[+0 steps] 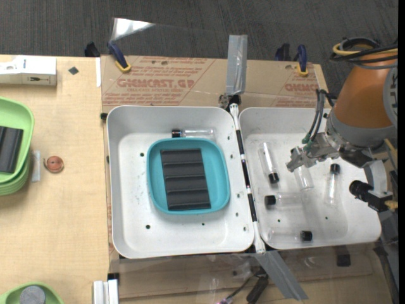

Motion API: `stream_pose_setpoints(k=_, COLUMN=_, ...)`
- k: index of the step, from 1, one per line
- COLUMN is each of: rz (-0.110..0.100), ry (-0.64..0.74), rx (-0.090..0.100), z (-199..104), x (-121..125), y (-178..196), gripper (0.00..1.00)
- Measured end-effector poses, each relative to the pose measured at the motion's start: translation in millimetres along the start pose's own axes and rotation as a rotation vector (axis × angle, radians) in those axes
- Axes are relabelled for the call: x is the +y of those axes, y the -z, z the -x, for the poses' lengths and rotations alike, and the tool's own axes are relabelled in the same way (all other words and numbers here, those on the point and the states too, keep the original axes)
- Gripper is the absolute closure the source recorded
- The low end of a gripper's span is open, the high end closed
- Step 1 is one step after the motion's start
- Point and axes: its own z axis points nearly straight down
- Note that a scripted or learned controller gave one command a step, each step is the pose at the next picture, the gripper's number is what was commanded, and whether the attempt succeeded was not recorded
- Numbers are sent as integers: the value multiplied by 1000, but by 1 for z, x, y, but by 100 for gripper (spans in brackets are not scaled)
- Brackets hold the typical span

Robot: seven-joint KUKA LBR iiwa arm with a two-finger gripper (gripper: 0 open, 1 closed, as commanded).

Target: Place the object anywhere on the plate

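Note:
A teal square plate (188, 175) with a black ridged insert lies in the left bin (126, 189). Several clear tubes with black caps lie in the right bin (354, 223): one (269, 164) at the left, one (285, 200) lower down, and one (332, 182) further right. Another clear tube (192, 133) rests in the left bin just behind the plate. My gripper (302, 159) hangs over the middle of the right bin, above a tube (305, 180) lying just in front of it. It is well to the right of the plate.
A black cap or short tube (305, 236) lies near the right bin's front wall. The ridge where the two bins meet (243, 170) runs between the gripper and the plate. Green dishes (12, 147) stand at the bench's far left.

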Motion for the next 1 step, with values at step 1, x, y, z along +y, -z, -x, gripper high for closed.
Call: stream_pose_setpoints(k=1, rz=2, ry=228, rx=-1, z=-38, x=-5, y=19, gripper=100)
